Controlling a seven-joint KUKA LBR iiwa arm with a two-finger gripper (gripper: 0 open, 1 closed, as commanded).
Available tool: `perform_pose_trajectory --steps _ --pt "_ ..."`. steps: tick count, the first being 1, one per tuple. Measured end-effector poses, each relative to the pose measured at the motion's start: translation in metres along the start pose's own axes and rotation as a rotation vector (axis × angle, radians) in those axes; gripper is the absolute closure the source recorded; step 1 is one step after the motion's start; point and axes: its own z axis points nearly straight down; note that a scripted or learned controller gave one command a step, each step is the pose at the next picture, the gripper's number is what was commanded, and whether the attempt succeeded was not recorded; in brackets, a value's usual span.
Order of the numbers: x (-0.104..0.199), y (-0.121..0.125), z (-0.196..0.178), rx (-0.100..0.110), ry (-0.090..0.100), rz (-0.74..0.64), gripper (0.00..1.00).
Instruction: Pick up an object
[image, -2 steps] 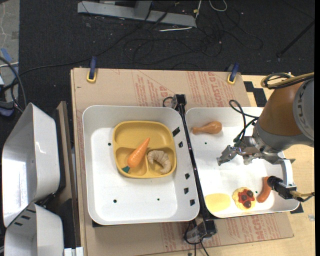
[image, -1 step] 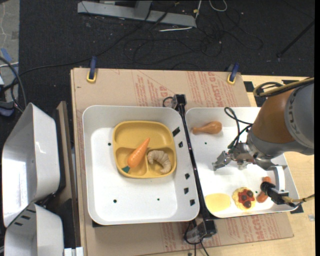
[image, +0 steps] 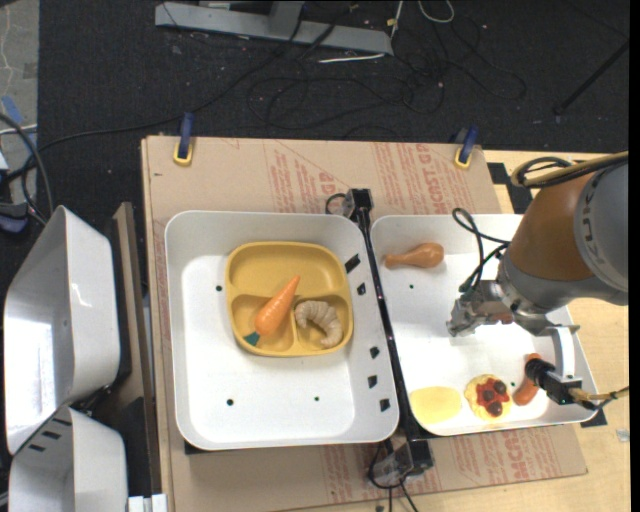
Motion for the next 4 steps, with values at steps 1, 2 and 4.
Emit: perform_pose_trajectory --steps 1,2,4 --pt "-0.003 -0.001 -0.042 -0.003 -0.001 -0.001 1.0" --pt "-0.002 -0.004 -0.105 -0.005 -0.002 -0.005 1.0" --pt "0.056 0.01 -0.153 0.001 0.001 -0.011 1.0"
